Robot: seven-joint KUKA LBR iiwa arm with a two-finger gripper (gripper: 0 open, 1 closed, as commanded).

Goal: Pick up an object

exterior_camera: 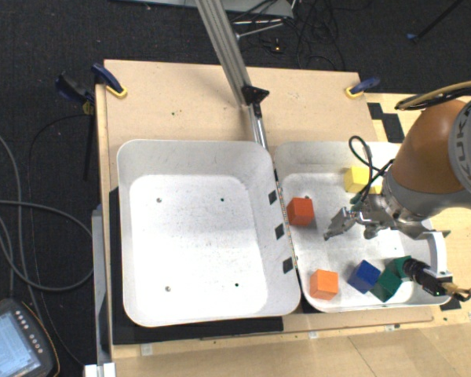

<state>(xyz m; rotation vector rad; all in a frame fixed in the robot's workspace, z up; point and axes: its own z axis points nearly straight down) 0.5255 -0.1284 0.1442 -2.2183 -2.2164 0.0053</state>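
End effector (341, 225) above right bin (314, 163) floor

the right bin (314, 159) is white and holds a red-orange block (300, 210), an orange block (324, 283), a blue block (366, 276), a green block (390, 280) and a yellow block (355, 179). left of it, the left bin (192, 163) is white with dark specks. the tabletop (220, 93) is tan.

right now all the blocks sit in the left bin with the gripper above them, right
Not quite: the camera view shows the blocks, such as the red block and blue block, in the right bin, not the left. The gripper does hang above them.
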